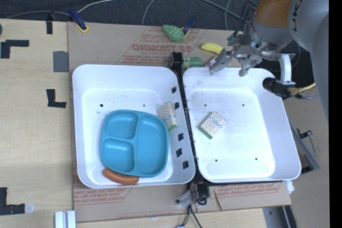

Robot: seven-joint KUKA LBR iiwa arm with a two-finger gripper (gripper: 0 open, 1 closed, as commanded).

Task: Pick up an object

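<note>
In the left bin (88,115), a divided plate (133,142) lies toward the front edge (a sausage (121,177) just before it); the right bin (278,136) holds a small packet (212,124) centrally.

Blue plate (133,143); orange sausage (121,177); white bins (85,115).

The arm (315,8) is showing a grey shell with a glossy orange band. Black cables are looping beside it. The claw (231,65) is looking grey, metallic.
</note>
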